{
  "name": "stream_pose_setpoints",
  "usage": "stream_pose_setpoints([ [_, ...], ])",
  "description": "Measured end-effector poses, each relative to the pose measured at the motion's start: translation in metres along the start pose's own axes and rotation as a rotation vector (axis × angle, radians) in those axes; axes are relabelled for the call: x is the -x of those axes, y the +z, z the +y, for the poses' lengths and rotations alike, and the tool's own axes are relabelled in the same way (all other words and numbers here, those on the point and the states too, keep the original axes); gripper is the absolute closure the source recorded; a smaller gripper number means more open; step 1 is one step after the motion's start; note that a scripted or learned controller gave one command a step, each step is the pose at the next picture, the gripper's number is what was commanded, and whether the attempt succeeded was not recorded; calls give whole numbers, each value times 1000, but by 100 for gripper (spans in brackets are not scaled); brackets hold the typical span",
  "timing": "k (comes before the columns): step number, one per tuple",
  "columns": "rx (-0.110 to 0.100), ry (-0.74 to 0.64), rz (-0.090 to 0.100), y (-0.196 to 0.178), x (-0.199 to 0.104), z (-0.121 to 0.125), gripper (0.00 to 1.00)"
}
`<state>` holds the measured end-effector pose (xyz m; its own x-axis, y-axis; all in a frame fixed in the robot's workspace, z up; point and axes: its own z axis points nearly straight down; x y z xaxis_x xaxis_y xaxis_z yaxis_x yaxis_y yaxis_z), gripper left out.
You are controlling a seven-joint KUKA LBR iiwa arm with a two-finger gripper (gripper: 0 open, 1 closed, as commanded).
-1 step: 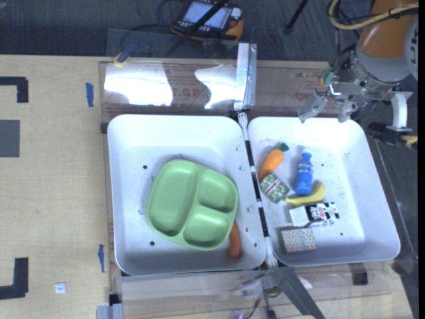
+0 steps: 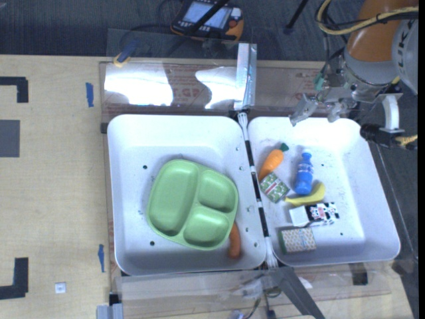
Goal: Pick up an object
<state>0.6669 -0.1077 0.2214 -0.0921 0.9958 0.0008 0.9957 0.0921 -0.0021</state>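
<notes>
My gripper [image 2: 321,113] hangs over the far rim of the right bin [image 2: 378,198], its fingers spread open with nothing between them. Below it in that bin lie a toy carrot [image 2: 272,161], a blue bottle [image 2: 304,173], a yellow banana [image 2: 308,195], a small green-and-red packet [image 2: 274,188], a black-and-white carton [image 2: 320,213] and a tan box [image 2: 297,240]. The gripper is well above and behind all of them, touching none.
The left bin [image 2: 133,151] holds a green divided plate [image 2: 192,203] and an orange sausage-shaped toy [image 2: 234,241] beside the divider. A metal post [image 2: 246,78] stands at the back between the bins. A handheld device [image 2: 206,18] lies beyond the bench.
</notes>
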Motion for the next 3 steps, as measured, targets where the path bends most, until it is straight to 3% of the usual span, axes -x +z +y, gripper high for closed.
stream_pose_setpoints([
  [1,3,-146,-1,89,14,-41,0],
  [2,7,-160,-2,135,28,-60,0],
  [3,13,-157,-3,123,29,-59,100],
])
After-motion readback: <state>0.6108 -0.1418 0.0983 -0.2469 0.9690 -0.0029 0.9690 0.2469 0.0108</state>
